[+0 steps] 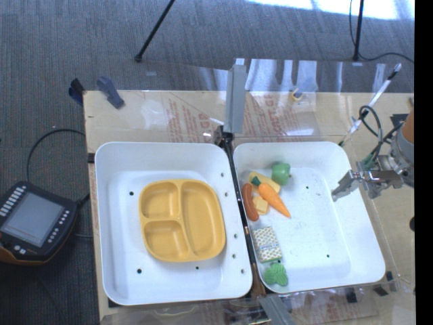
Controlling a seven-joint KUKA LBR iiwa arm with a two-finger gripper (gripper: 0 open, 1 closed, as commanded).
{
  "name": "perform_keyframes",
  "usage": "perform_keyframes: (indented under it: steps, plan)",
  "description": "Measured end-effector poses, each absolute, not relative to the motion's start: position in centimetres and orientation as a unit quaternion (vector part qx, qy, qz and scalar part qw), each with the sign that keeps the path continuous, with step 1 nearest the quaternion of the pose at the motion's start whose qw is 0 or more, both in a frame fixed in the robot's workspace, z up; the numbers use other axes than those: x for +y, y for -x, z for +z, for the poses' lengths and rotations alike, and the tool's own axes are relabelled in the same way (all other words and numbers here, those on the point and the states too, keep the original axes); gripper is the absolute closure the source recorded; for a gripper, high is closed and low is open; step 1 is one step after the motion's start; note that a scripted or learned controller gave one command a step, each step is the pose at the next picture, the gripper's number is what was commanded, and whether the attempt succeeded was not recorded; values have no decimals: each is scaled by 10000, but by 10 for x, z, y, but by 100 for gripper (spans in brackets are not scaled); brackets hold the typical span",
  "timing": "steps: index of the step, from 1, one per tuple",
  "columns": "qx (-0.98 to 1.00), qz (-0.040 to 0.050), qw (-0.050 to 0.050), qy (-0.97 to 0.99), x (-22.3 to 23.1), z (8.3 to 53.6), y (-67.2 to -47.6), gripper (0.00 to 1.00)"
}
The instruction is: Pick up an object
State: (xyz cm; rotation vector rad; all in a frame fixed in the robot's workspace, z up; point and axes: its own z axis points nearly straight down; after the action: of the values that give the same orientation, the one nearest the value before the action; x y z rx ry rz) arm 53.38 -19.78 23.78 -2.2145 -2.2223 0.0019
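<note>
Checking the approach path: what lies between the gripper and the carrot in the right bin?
In the camera view, only bare white bin floor lies between the gripper and the carrot.

Divided plate (pixel 181 220) in left bin (pixel 115 175); toy food (pixel 269 198), apparently, in right bin (pixel 352 249).

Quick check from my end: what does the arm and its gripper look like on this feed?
At the frame's right edge, a grey arm with an orange patch above. Its gripper is grey metal with thin, pale fingers. Black cables loop over the wrist, with small green bits near the mount.
</note>
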Motion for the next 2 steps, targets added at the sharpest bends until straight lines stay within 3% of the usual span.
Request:
perform_keyframes:
  steps: [1, 2]
  plan:
    - [-5968, -2, -7, 8024, -213, 320, -575, 0]
    - [-6690, 40, 73, 7432, -175, 134, -606, 0]
